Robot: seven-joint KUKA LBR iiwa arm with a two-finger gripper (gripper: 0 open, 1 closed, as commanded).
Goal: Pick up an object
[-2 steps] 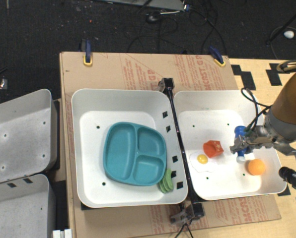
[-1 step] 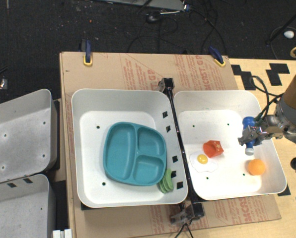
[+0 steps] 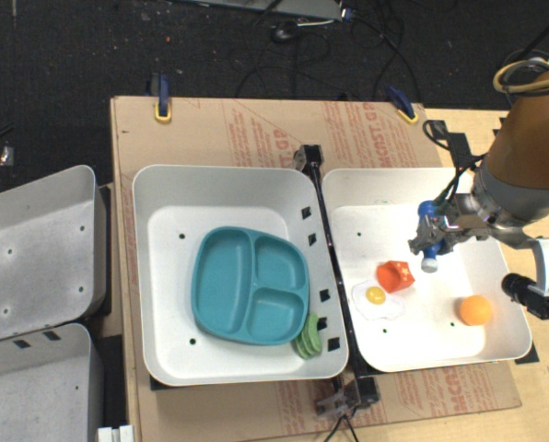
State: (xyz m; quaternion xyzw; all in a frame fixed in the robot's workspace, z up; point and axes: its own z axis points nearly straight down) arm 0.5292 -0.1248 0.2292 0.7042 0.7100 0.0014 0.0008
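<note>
In the right bin point(image 3: 385, 191) lie a red block-like object point(image 3: 396, 275), a toy fried egg point(image 3: 377, 297) with a yellow yolk, and an orange ball point(image 3: 475, 310). My gripper point(image 3: 428, 250) hangs over the right bin, just up and to the right of the red object, with nothing seen between its fingers. The left bin point(image 3: 164, 201) holds a teal divided plate point(image 3: 251, 284), and a green item point(image 3: 307, 337) sits at the plate's lower right edge.
A black divider with clamps point(image 3: 325, 247) runs between the two bins. The bins rest on a cardboard sheet point(image 3: 256, 127). Spare white bins point(image 3: 35, 247) lie off the bench at the left. Cables trail across the dark floor behind.
</note>
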